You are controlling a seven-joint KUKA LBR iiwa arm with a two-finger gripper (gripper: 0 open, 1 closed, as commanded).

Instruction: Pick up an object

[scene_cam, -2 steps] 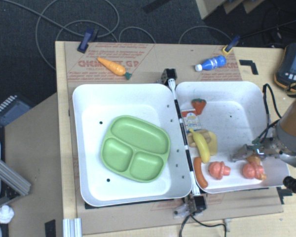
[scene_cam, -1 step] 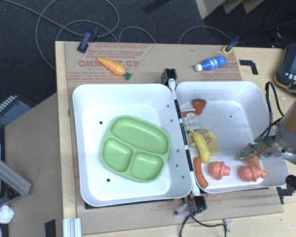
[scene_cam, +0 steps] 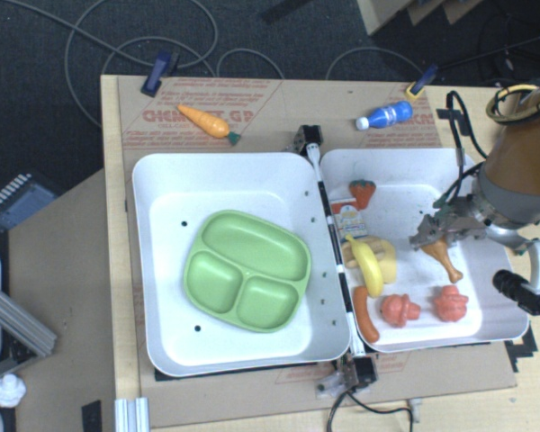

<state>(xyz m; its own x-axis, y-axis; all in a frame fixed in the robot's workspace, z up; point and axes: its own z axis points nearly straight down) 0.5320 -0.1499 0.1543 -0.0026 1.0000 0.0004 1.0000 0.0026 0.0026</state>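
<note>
The right bin (scene_cam: pixel 405 171) holds several toy foods: a strawberry (scene_cam: pixel 363 192), a yellow banana (scene_cam: pixel 369 266), an orange sausage (scene_cam: pixel 364 318), two pinkish-red lumps (scene_cam: pixel 399 309) (scene_cam: pixel 451 302) and a tan drumstick (scene_cam: pixel 445 259). My gripper (scene_cam: pixel 435 233) hangs low over the right side of this bin, directly at the upper end of the drumstick. Whether it touches the drumstick is hidden by the wrist.
A green divided plate (scene_cam: pixel 246 270) lies in the left bin (scene_cam: pixel 153 196). On the bench behind the bins lie a carrot (scene_cam: pixel 207 121) and a blue bottle (scene_cam: pixel 385 115). Black clips (scene_cam: pixel 308 138) join the bins along the middle wall. Cables trail behind the bench.
</note>
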